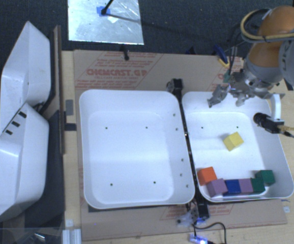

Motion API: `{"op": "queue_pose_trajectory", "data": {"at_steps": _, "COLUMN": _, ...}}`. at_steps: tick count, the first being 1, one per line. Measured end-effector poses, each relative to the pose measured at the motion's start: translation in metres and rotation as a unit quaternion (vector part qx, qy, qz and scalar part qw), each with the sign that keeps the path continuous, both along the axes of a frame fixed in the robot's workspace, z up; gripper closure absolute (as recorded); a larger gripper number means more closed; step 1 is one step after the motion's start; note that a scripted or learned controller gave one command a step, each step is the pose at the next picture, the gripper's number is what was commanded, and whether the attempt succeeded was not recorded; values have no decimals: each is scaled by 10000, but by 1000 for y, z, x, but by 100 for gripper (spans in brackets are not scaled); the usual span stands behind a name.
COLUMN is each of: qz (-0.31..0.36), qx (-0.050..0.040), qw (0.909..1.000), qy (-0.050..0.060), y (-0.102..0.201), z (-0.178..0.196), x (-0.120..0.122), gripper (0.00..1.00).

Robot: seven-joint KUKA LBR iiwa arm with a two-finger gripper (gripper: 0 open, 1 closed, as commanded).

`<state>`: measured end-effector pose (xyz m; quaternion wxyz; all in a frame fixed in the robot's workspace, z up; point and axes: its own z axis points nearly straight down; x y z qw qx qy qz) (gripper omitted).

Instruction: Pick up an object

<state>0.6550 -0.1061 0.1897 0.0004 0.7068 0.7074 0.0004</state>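
Arm: reaches in from the right, wrist bent down over the right bin's far edge.
Fingers: spread apart, grasping nothing.

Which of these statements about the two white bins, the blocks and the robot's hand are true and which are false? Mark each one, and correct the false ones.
1. The yellow block lies by itself, apart from the other blocks. True.
2. All the blocks are in the left bin. False: they are in the right bin; no blocks lie in the left bin.
3. The hand holds the yellow block. False: the hand is at the right bin's far edge, with nothing between its fingers.
4. The orange block sits at the left end of the cluster along the right bin's near edge. True.
5. The green block touches the yellow block. False: they lie well apart.
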Motion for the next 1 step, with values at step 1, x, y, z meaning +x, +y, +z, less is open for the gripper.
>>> {"op": "queue_pose_trajectory", "data": {"at_steps": 1, "qz": -30, "qx": -4, "qw": 10000, "qy": 20, "y": -61, "z": -44, "x": -33, "gripper": 0}}
